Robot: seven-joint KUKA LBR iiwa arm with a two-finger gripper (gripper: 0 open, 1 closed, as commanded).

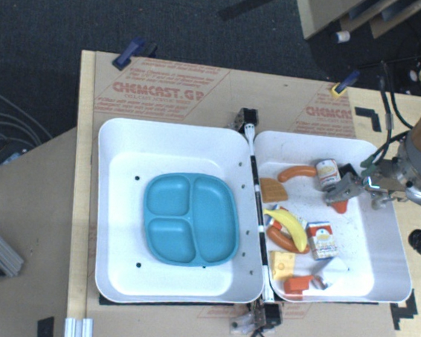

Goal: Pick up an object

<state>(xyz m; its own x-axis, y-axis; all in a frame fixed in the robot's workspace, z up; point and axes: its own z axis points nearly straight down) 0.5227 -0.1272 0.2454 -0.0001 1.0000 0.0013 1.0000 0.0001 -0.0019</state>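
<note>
Grey two-finger gripper [340, 191] low in right white plastic bin [388, 254], just beside small labelled can [327, 172], lined up to grab; finger state unclear.

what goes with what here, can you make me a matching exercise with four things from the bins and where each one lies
Things:
1. blue divided plate
2. banana
3. hot dog
4. cheese wedge

Places:
a. top of the right bin, beside the small can
b. near the right bin's bottom edge
c. middle of the left bin
d. middle of the right bin, close to the divider

Pairs: 1-c, 2-d, 3-a, 4-b
</note>
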